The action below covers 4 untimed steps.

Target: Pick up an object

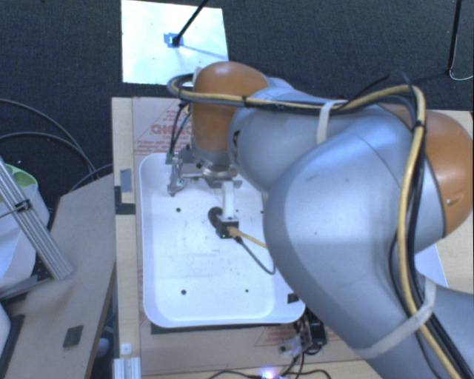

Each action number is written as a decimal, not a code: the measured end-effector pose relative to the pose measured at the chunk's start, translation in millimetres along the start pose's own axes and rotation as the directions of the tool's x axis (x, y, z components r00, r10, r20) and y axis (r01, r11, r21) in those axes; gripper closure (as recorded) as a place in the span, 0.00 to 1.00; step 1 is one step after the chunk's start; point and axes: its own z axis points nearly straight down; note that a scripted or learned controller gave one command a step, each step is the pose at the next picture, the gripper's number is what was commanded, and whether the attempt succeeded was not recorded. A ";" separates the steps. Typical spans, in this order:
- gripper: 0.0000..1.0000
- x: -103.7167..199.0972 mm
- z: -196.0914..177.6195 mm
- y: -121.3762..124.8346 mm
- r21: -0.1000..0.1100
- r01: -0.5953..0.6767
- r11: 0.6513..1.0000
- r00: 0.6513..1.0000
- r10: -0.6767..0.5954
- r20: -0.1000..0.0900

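Grey metal with an orange band [222,104] above the wrist made up the arm [355,222], which reached in from the right and covered much of the scene. Its end effector [194,176] hung low over the far left part of a shallow white bin [185,303], close to the bin's upper left corner and just above its floor. Whether the end effector was wide or narrow could not be told from this slant, and nothing could be seen held in it. Which object was to be lifted could not be told either; the arm hid the right part of the bin and what lay beyond it. On the bare part of the bin's floor a few small dark specks [184,292] were scattered well apart.

The bin rested on a cardboard sheet [157,129] with red print, which lay on the pale table [123,133]. Beyond the table's far edge, a white sheet [148,52] lay on the dark floor [59,66], with a thin dark rod [194,16] slanting across it. At the left edge stood two slanted aluminium rails [33,229], with a pale green thing [22,178] just behind them. Black cables [52,122] curved over the floor on that side. Near the lower left corner a small dark square [72,337] lay on a beige surface.
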 end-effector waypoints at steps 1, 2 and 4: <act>0.00 31.5 -1.7 0.2 0.001 -0.004 1.000 1.000 0.004 0.002; 0.00 15.2 -5.3 0.1 0.003 -0.010 1.000 1.000 0.010 0.005; 1.00 -21.9 -110.1 2.1 -0.006 -0.012 1.000 1.000 0.012 0.003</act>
